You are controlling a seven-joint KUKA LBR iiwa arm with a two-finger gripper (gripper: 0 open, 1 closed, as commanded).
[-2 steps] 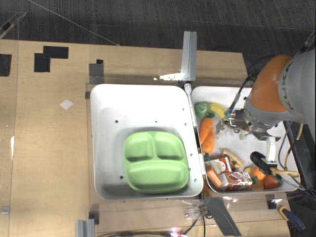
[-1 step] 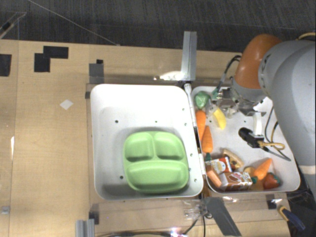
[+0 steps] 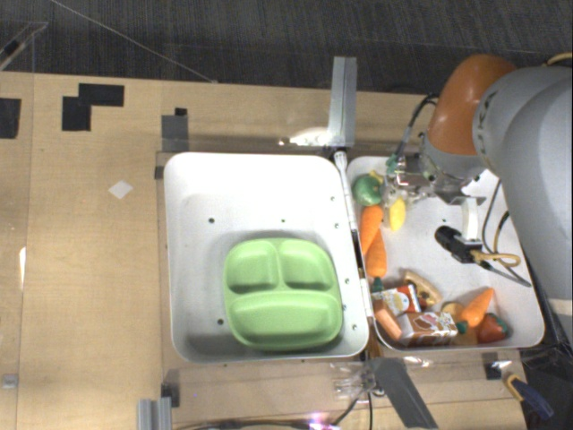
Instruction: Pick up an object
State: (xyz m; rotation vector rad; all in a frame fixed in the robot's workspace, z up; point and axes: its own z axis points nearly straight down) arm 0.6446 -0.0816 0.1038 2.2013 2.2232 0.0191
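Grey arm looming at right, gripper low in the right bin's upper left corner, grip impossible to tell, beside yellow toy and green toy: risks nudging the crowded pair, closing on nothing.

Two bins stand side by side on the bench. In the left bin lies a divided plate, toward the near side. The right bin holds many small things. A carrot lies along its left wall, and behind it is a round vegetable. A pile of toy food lies in the near part. The gripper is over the far left corner of this bin, just beside the round vegetable.
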